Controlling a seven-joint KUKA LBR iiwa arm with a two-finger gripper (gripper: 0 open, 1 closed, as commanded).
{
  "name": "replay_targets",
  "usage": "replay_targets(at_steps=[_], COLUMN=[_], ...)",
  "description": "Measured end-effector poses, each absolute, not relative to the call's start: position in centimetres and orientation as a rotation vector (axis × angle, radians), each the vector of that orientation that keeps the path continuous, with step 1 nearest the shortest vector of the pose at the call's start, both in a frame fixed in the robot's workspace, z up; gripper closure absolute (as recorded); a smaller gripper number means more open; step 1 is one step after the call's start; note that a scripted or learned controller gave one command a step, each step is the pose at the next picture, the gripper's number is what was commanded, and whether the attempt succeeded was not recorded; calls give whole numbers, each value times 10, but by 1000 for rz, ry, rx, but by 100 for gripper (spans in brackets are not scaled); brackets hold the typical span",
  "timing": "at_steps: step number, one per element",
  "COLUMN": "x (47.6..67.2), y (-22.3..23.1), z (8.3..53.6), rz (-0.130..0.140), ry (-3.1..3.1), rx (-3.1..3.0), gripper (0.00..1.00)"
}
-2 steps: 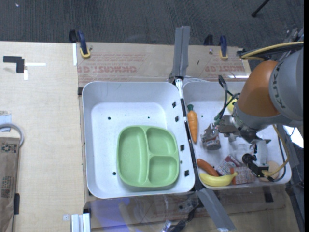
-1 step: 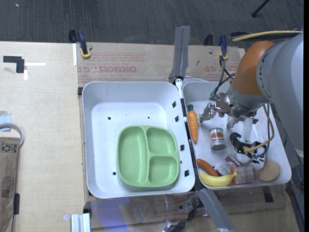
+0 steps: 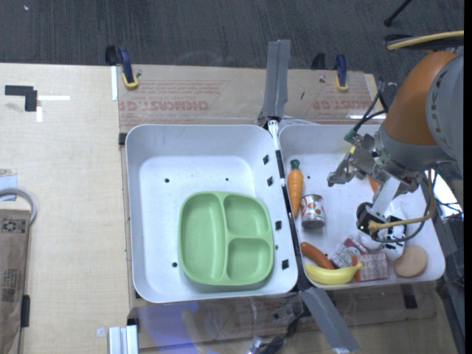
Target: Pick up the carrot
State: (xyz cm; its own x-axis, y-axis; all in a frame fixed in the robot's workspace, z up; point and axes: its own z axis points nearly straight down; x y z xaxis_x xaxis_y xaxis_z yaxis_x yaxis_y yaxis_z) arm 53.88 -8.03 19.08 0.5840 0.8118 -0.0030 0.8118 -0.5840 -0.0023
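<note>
Approach is the step I judge to be in hand: my claw (image 3: 344,172) hangs over the middle of the right bin (image 3: 332,146), and the carrot (image 3: 295,187) lies apart from it, along that bin's left wall, its green top toward the far end and its tip toward the near one. Whether my claw is parted or clenched I cannot tell from this slant, but the carrot is plainly not in it. Just beside the carrot's lower end stands a small tin (image 3: 313,212) with a red label. The next move, as I judge it, calls for shifting toward the left wall, turning to span the carrot across its narrow width, and coming down on its upper half, clear of tin and wall. The carrot is a smooth orange taper, probably hard plastic, and apt to roll or slip under a poor pinch. Near the front edge lie a curved yellow banana (image 3: 332,273), a short red sausage-like piece (image 3: 317,254), a crinkled printed packet (image 3: 366,264) and a flat tan disc (image 3: 411,261). The left bin (image 3: 158,198) holds a matte green plate (image 3: 206,227) with three compartments; both bins are glossy white with rounded corners, on a pale wooden desk (image 3: 66,198)
</note>
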Motion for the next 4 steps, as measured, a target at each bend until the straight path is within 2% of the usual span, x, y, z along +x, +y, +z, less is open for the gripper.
replay_targets(at_steps=[1,2,3,4], x=[506,506,526,526], y=[-99,-100,-56,-70], z=[92,100,216,190], rz=[7,11,5,7], ry=[-1270,-1267,-1498,-1840], rx=[-2869,-2869,-2761,-2542], gripper=[0,100,100,100])
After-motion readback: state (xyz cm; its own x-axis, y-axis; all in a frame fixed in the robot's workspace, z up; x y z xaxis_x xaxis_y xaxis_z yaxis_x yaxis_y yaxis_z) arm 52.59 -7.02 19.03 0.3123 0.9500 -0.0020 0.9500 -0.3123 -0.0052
